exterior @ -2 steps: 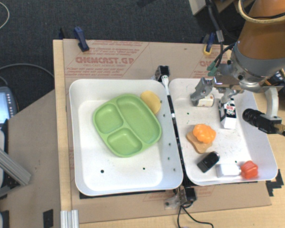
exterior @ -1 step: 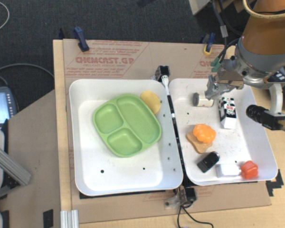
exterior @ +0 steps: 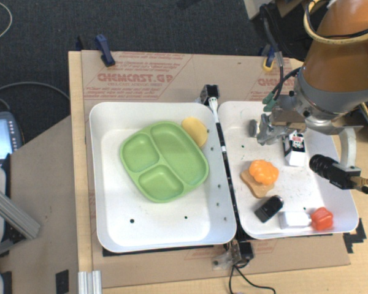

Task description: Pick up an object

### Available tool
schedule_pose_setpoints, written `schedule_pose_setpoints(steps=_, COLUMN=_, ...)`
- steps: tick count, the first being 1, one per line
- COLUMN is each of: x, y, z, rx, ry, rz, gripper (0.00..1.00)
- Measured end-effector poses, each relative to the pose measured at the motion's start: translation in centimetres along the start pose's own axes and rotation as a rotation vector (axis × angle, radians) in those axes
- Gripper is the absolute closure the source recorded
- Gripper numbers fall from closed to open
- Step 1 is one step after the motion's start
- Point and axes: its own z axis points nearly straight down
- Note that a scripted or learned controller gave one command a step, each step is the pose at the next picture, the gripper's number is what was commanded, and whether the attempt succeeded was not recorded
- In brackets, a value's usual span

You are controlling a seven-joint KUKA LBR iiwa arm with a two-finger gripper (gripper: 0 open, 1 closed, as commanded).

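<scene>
Orange piece point(exterior: 263, 171) sits on a tan slab point(exterior: 258, 187) near the left wall of the right bin point(exterior: 337, 225), about midway along that wall. Gripper point(exterior: 267, 130) hangs over the far part of the same bin, close to its far-left corner; grey finger bodies visible at roughly the same height, but whether they are apart or closed cannot be told from this angle. Nothing seen between them, so no hold is recorded. Key relation: the orange piece lies toward the near edge from the gripper, almost straight down the bin and only slightly offset sideways; near, not touching. Judged the likeliest target. Slab's long axis runs roughly along the bin's left wall, slanting a little toward the near-right corner. Other candidates: black block point(exterior: 268, 208) further toward the near edge, red piece point(exterior: 322, 218) at the near-right corner beside a pale block point(exterior: 293, 219), small white item point(exterior: 295, 152) just right of the gripper. Left bin point(exterior: 107, 225) carries a green tray point(exterior: 164, 160) and a yellow piece point(exterior: 195, 130) at the tray's far-right edge, well apart from the gripper.
</scene>
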Motion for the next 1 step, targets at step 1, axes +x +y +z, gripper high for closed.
schedule_pose_setpoints(steps=1, x=8.35, y=-4.46, z=4.64, rx=0.006, ry=0.001, rz=-0.005, gripper=1.0)
